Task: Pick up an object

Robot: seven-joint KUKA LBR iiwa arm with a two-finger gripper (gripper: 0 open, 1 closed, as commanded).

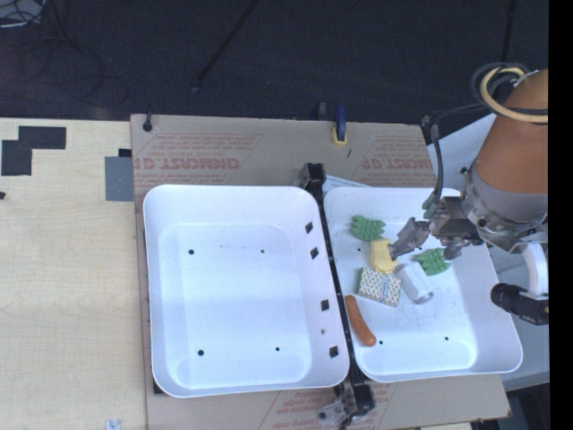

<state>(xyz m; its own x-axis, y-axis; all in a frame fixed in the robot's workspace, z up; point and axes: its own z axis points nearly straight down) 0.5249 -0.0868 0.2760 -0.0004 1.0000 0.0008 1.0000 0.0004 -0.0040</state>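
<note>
Two bins side by side on a cardboard sheet. Left bin; right bin holding: toy block farthest back, block before it, patterned pad nearer, cylinder to its right, sausage-like piece nearest, possibly touching the left wall.

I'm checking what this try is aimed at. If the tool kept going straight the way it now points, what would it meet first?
Probably the yellow block: the tool points down-left toward it in the right bin. Height is unclear from above, so it might pass over toward the patterned block.
</note>
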